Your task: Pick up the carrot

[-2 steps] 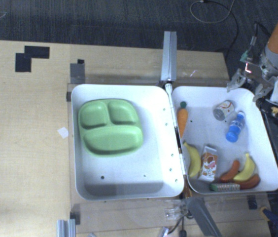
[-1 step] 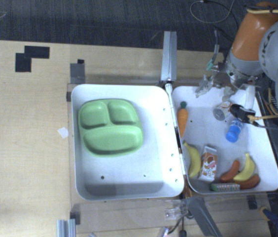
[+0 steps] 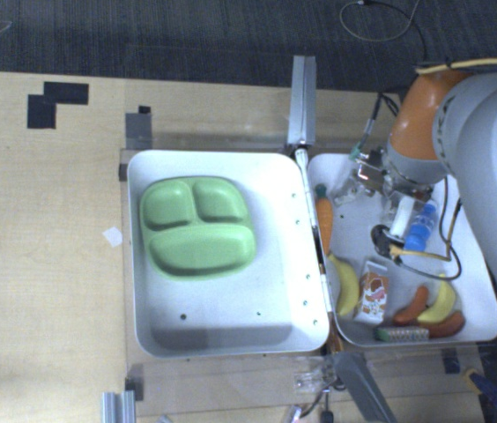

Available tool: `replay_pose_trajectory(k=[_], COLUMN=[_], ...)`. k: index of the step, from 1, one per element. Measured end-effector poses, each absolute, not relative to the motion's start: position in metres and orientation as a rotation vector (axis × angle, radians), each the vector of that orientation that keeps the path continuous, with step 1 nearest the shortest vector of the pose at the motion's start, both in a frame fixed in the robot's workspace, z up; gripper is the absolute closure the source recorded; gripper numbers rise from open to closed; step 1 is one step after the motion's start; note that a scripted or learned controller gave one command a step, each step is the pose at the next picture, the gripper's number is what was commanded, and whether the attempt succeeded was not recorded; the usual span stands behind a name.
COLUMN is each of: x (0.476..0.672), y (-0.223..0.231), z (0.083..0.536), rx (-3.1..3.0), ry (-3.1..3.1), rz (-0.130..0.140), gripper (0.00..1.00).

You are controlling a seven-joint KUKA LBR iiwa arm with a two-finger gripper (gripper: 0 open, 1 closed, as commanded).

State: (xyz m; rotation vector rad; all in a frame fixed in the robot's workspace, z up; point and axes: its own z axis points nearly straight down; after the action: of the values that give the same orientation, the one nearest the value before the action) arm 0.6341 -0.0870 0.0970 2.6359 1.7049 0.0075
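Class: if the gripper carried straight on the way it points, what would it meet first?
Likely the bare floor of the right bin, beside the carrot rather than on it; the gripper hangs slightly right of the carrot, though depth is unclear.

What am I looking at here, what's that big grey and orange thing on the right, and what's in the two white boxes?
That is a robot arm, grey with an orange band, reaching in from the right. The one camera sits above the bench and looks down at a slant. At the arm's end is its gripper, over the right bin. That bin holds, among other things, a carrot by its left wall, a banana, a second banana and a small carton. The left bin holds a green divided plate. The carrot lies apart from the gripper, not held.
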Motion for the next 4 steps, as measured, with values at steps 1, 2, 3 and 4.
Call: replay_pose_trajectory(k=[1,2,3,4], x=[0.636,0.611,0.561,0.558], y=[-0.086,-0.145,-0.178,-0.199], z=[0.109,0.193,0.244,0.247], rx=[2.633,2.750,2.848,2.681], ry=[1.706,1.512,1.320,1.633], rz=[0.015,0.007,0.005,0.003], gripper=[1.00,1.00,1.00,1.00])
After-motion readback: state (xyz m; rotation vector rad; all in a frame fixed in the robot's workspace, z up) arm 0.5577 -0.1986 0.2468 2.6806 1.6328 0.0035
